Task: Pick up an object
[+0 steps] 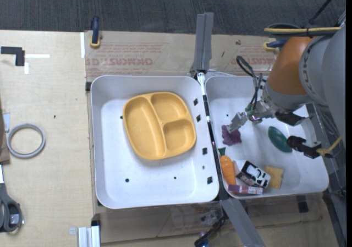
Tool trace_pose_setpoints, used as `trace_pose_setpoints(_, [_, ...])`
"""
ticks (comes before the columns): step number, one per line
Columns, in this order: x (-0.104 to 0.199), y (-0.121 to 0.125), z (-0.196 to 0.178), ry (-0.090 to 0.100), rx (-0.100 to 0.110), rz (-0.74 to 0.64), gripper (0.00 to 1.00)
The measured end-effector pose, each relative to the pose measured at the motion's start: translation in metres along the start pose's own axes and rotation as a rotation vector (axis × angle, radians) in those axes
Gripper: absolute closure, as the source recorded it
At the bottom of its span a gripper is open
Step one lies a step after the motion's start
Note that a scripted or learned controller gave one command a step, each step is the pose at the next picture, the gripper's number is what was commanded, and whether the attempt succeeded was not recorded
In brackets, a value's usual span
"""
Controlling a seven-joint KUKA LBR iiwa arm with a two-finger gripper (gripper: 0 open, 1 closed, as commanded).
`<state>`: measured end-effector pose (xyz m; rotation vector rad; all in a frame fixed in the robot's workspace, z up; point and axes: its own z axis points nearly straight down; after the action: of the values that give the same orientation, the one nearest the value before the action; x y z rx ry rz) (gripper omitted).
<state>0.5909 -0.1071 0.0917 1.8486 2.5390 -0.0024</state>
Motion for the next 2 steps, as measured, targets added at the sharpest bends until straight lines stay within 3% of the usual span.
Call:
trace_pose_setpoints(1, [-0.051,-0.044,-0.096,-0.001,0.000,0.082,0.00])
trace_pose_setpoints(2, [-0.086,-0.052,0.000,0.000,-0.001,-0.094,0.00])
